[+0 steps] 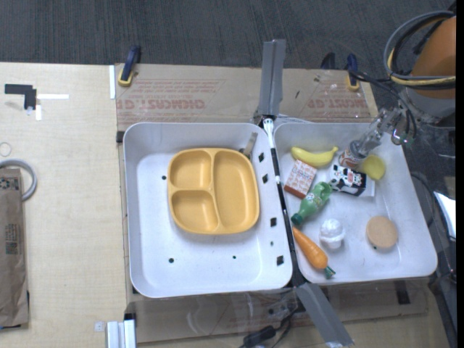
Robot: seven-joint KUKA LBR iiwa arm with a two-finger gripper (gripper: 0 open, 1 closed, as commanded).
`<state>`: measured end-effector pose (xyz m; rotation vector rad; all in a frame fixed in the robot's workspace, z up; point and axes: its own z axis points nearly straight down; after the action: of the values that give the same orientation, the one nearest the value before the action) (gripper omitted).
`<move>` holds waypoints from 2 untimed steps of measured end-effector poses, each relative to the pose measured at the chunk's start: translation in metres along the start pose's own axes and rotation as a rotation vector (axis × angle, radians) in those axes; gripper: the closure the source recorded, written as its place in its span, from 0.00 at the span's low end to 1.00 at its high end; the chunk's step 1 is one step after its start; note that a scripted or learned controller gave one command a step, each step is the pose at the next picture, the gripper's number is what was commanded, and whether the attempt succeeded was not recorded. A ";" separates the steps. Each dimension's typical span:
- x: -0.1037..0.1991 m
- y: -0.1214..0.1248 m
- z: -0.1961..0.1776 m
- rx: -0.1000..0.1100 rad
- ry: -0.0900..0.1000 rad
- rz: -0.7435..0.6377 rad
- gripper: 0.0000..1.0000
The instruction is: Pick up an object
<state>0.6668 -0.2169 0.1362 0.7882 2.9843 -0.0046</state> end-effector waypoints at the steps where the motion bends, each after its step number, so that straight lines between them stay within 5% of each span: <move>1: 0.040 0.029 -0.092 0.014 0.048 0.161 1.00; 2: 0.038 0.030 -0.101 0.013 0.044 0.162 1.00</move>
<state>0.6432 -0.1705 0.2356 1.0420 2.9538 0.0001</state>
